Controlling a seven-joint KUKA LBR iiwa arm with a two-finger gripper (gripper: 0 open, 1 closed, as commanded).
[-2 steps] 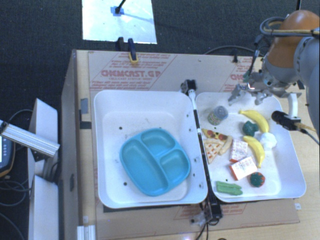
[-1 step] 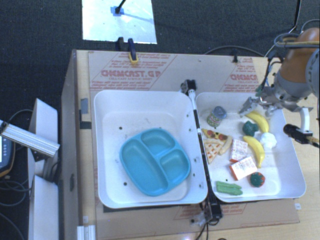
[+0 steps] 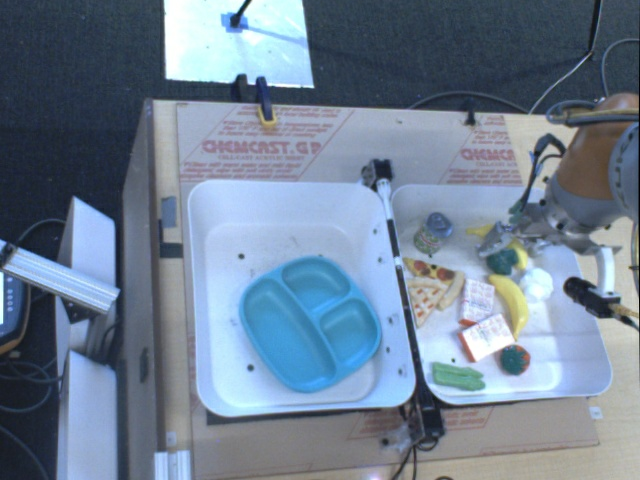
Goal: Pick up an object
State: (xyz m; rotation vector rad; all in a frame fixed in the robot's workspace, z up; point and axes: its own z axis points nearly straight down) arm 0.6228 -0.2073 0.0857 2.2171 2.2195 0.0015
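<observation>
Arm in from the right, wrist low over the far right part of the right bin [image 3: 600, 373]; gripper [image 3: 520, 240] sits among the toys there. Cannot tell from here how the gripper is set or whether it has anything. Nearest candidates: a small dark-green piece [image 3: 501, 262] just beside it, a banana [image 3: 513, 303] just below, a white lump [image 3: 537, 284] touching the banana's right side. Further left: pizza slice [image 3: 430, 293], small jar [image 3: 433, 234]; front edge, green pod [image 3: 457, 375], orange-white box [image 3: 486, 337]. Left bin [image 3: 215, 268] carries a blue divided tray [image 3: 310, 320]. Risk, my judgement: pieces are packed close, so a closing grip may nudge the banana or white lump aside, or pinch two at once and drop both on lift.
</observation>
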